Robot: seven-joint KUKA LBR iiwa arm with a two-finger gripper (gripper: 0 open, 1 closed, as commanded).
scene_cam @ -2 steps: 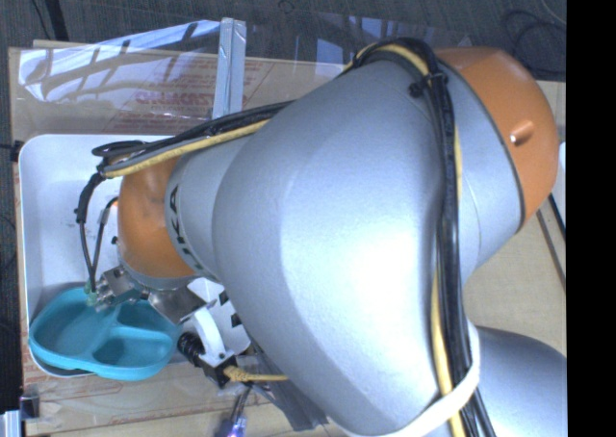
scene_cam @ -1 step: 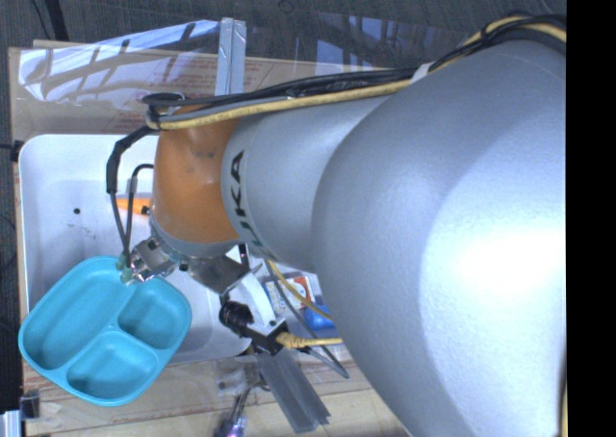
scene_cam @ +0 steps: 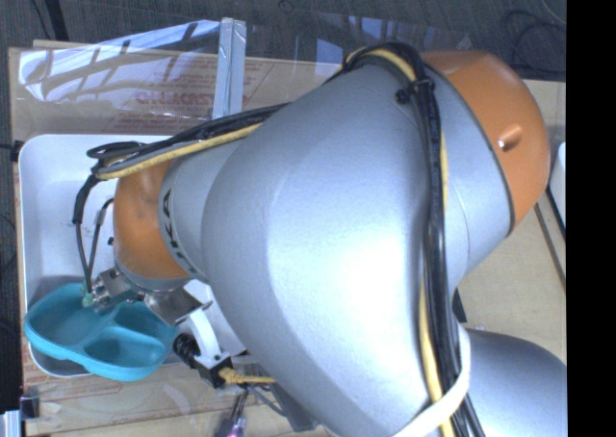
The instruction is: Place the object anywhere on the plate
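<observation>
A light blue plate (scene_cam: 91, 337) with a raised rim lies in the front left corner of the left white bin (scene_cam: 43, 194). The grey arm with its orange band (scene_cam: 140, 233) reaches over this bin and covers most of the view. Its wrist end sits right at the plate's right rim, near the back edge of the plate. The gripper's fingers are hidden under the wrist and arm. No other object is visible on the plate or in the bin.
A clear plastic wall with a metal post (scene_cam: 229, 64) stands behind the bins. Black and yellow cables (scene_cam: 144, 158) run along the arm above the left bin. The bench's wooden edge (scene_cam: 144, 404) shows at the front.
</observation>
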